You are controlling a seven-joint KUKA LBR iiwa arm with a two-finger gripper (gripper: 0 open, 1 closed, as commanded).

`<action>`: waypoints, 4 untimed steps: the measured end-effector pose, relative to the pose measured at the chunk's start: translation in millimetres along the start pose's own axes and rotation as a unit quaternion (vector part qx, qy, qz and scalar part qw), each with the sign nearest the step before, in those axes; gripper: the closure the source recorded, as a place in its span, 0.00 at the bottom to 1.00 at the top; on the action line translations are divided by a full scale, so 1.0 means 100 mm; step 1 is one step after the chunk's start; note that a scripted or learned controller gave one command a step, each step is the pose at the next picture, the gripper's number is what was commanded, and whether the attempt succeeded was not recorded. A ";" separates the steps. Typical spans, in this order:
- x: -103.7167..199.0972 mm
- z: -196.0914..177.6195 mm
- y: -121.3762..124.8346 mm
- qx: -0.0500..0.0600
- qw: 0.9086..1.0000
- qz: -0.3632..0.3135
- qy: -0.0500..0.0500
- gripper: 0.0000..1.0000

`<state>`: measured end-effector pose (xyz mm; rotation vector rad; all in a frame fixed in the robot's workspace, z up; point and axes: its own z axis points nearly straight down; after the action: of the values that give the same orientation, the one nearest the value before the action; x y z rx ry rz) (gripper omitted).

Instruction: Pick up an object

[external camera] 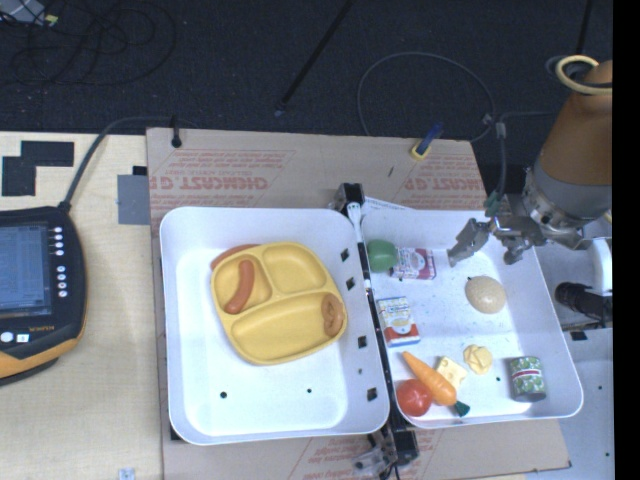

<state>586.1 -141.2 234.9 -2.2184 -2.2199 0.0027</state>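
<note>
My gripper [490, 247] hangs over the back of the right bin [560, 368], open, with nothing between its spread fingers. A beige round object [486, 294] lies just below it in the view. Also in this bin are a green ball [380, 256], a pink-and-white packet [414, 263], a small carton [397, 320], a carrot [432, 375], a red tomato [414, 398], a yellow cheese wedge [451, 372], a pale yellow lump [478, 358] and a green can [526, 378].
The left bin [190, 368] holds a yellow divided plate [285, 338] with a sausage [243, 286] and a brown piece [331, 314] on it. A black divider [367, 298] runs between the bins. A teach pendant [35, 283] lies at far left.
</note>
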 end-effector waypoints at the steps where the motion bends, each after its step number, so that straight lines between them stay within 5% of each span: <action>1: 0.41 1.48 0.25 0.004 1.000 -0.001 0.001 0.00; 2: 0.44 1.49 0.56 0.007 1.000 0.000 -0.003 0.00; 3: 0.52 1.49 0.56 0.004 1.000 0.001 -0.001 0.00; 4: 0.27 1.48 0.57 0.002 1.000 0.000 0.000 0.00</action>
<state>642.2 -114.0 86.7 -2.2170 -2.2170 0.0087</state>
